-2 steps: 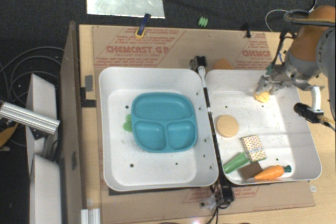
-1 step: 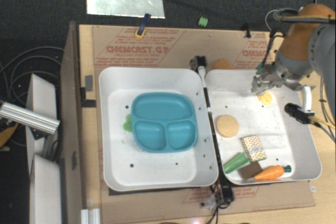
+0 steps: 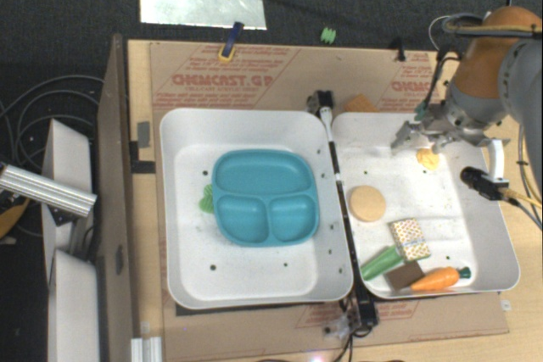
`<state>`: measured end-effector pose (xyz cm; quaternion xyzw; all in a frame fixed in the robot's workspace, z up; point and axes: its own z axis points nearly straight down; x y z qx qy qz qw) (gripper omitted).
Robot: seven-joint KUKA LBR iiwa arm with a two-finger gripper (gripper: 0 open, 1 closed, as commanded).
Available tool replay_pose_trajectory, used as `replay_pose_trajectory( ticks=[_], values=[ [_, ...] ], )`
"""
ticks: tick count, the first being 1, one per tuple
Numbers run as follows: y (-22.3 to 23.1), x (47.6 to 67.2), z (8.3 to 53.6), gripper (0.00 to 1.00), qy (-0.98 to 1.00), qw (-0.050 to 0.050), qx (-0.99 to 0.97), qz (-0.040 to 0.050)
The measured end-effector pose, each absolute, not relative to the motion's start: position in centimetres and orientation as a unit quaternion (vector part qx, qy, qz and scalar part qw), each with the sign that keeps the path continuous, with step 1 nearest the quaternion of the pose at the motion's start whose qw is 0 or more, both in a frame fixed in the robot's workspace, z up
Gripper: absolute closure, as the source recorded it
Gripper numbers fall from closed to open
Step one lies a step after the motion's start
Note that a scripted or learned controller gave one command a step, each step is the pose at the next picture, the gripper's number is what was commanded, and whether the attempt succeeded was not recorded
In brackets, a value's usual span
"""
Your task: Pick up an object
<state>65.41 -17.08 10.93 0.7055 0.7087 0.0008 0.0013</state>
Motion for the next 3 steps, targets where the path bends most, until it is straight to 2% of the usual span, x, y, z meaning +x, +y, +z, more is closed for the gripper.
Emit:
replay_pose_trajectory(
  ticks=[1,2,3],
  values=[
    [-20.4,67.0,8.5,0.0,0.707,0.001,0.707,0.0011],
    [-20.7,65.8,8.5,0.0,0.708,0.001,0.707,-0.0001],
    [-20.7,66.0,9.8,1.0,0.708,0.004,0.706,0.002]
  ],
)
